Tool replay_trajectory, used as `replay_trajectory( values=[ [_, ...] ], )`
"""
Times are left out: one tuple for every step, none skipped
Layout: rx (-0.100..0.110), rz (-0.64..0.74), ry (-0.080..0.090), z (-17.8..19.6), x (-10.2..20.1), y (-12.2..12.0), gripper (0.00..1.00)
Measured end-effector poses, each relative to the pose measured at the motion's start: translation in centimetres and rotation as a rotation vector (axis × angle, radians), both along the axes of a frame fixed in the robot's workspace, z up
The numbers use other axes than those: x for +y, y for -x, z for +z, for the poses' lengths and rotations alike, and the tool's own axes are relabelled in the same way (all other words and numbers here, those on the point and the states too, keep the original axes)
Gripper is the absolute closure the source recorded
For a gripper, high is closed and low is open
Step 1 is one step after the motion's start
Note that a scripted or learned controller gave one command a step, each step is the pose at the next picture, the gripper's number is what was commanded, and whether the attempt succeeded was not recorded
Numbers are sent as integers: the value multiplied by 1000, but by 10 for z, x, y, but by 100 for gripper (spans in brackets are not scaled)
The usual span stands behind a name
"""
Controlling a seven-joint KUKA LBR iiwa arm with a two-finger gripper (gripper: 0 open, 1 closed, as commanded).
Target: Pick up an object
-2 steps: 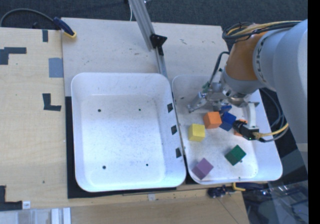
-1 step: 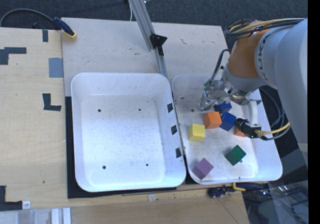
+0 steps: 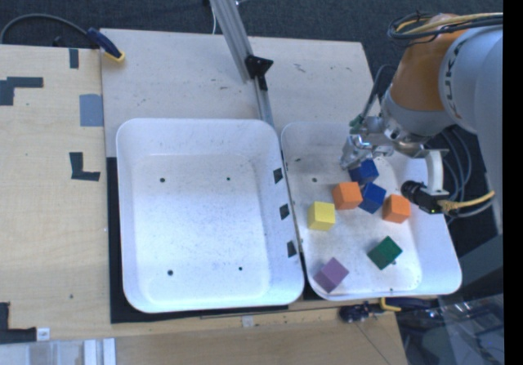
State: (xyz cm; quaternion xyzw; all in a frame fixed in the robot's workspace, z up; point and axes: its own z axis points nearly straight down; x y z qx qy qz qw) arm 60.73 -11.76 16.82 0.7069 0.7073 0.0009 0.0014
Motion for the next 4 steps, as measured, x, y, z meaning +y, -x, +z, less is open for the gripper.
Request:
replay_trajectory(
  values=[
    [0, 1, 0, 40, 0, -1, 100],
    [4, 6, -3, 53, 55, 16, 100],
    [6, 5, -2, 45, 101, 42, 100],
    [6, 6, -3, 59, 147, 68, 100]
  ],
)
